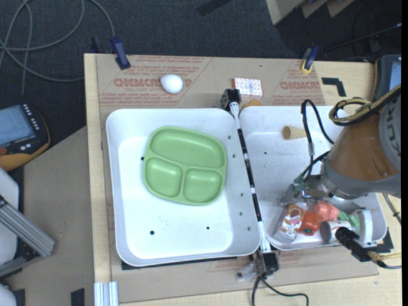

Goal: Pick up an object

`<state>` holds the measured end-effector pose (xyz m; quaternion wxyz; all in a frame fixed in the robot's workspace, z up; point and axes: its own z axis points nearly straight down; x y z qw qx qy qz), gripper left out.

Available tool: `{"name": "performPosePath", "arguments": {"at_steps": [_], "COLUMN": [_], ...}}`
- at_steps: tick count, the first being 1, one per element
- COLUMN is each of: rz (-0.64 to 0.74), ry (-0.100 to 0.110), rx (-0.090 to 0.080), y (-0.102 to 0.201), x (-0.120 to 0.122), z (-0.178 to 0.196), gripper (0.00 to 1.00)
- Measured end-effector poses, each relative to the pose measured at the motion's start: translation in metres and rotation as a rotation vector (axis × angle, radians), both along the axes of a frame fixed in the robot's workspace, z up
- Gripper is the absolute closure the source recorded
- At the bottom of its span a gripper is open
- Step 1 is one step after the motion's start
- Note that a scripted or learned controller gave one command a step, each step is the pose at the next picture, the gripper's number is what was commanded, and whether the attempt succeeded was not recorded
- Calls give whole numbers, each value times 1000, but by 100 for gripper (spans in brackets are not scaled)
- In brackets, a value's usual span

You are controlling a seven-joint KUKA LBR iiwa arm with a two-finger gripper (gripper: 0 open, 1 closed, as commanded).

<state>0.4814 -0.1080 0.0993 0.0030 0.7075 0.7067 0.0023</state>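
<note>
A heap of small objects (312,220), an orange-red piece and a printed packet among them, lies in the near corner of the right bin (274,139), likely crowded there because the bin's walls stop them. Just above the heap hangs the gripper (305,193), placed for a downward reach; whether its jaws are apart or together I cannot tell, and nothing is visibly held. Farther from the heap, toward the bin's far wall, lies a cork (294,132). Beyond, in the left bin (127,190), rests a green divided plate (185,165)

Red "CHEMCR…" print, partly legible, twice on cardboard sheet (204,69) under bins
</note>
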Motion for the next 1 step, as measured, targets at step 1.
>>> {"name": "performPosePath", "arguments": {"at_steps": [1], "rz": [2], "ry": [7], "rx": [1], "y": [49], "x": [13], "z": [85], "gripper": [100]}}
